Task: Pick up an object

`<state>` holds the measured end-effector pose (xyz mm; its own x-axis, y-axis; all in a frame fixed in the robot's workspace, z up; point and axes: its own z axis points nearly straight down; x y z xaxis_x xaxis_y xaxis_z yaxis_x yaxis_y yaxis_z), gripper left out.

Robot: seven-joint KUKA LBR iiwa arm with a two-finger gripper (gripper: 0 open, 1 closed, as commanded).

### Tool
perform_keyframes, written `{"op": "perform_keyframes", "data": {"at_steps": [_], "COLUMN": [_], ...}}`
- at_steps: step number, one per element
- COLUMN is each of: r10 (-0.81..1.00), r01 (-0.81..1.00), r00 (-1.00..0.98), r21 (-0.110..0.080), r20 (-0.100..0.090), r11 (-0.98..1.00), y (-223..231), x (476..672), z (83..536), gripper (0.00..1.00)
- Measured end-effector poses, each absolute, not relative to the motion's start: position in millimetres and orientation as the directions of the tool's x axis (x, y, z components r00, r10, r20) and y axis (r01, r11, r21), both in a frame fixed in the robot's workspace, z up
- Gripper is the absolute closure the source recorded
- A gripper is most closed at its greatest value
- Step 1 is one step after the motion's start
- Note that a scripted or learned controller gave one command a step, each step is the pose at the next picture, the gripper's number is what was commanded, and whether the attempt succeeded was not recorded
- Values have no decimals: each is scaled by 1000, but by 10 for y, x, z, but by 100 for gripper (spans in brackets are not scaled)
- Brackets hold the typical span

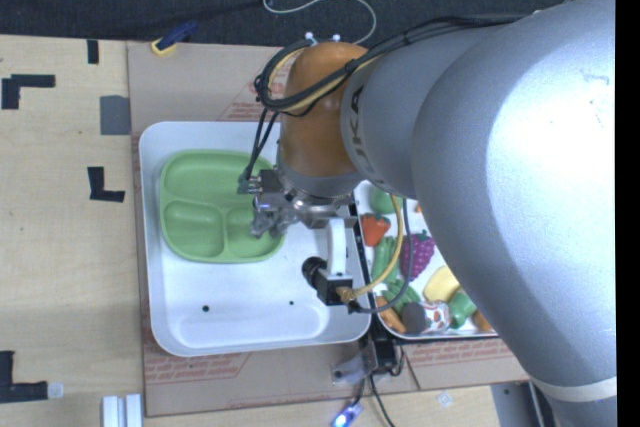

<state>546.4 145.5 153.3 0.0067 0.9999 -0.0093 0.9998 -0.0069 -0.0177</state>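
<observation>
- The pincer is being held low over the right edge of the green divided tray, which is lying in the left bin; a grasp at the tray's rim is judged to be intended.
- Whether the pincer is released or clenched cannot be told, as it is being masked by the wrist.
- Toy fruit and vegetables are being kept in the right bin, partly hidden by the arm.
</observation>
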Motion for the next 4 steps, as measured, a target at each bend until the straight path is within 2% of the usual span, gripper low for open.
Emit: {"op": "perform_keyframes", "data": {"at_steps": [1,2,3,4], "r10": [1000,1000,1000,1000], "r01": [1000,1000,1000,1000], "r00": [0,-3,5,-7], "r21": [15,-2,8,5], "r20": [1,2,0,2], "r11": [0,3,-5,7], "y": [1309,1270,573,1119], "x": [6098,5038,4835,4838], "z": [2960,3342,4219,4782], "gripper": [100,100,100,100]}}
